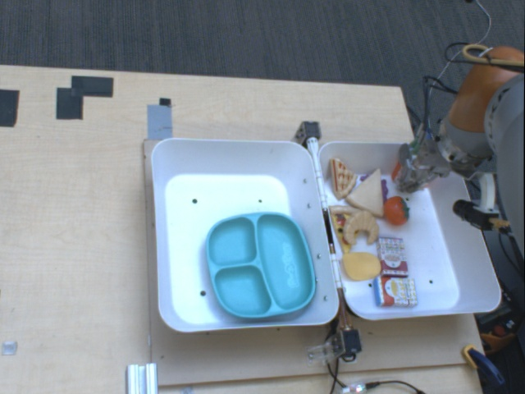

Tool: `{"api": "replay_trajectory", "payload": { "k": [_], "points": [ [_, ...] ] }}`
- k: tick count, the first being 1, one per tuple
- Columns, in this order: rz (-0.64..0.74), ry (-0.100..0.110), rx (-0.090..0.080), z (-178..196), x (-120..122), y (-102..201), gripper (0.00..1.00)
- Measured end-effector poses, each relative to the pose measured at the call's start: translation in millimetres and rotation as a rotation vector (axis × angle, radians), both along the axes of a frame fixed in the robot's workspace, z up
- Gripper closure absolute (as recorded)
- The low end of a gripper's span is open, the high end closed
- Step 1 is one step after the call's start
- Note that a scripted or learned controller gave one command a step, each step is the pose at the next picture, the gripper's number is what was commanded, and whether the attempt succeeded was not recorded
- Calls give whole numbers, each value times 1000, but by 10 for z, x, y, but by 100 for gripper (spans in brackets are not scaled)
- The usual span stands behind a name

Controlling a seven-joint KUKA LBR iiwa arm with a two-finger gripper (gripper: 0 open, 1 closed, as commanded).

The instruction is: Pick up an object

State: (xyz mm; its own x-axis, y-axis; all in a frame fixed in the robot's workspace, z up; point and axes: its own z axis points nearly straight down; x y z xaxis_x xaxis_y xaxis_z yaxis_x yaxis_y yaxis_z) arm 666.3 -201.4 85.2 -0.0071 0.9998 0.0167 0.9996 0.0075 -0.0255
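The right bin holds toy food. A pizza slice and a pale sandwich wedge lie at its far left. A red tomato sits beside the wedge. Below them are a brown pastry, a yellow oval piece and two small cartons. My gripper hangs low over the far part of this bin, just up and right of the tomato. A small red thing shows at its left side.
The left bin holds a blue three-compartment plate. A ridge with black clamps joins the two bins. Black cables and the arm's body stand at the right edge of the bench.
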Motion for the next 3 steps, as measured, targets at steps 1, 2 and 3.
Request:
{"api": "replay_trajectory", "payload": {
  "k": [1,2,3],
  "points": [
    [2,-35,-15,856,48,911,100],
    [-1,-30,-17,837,33,887,0],
    [-1,-32,-17,415,39,960,0]
  ]
}}
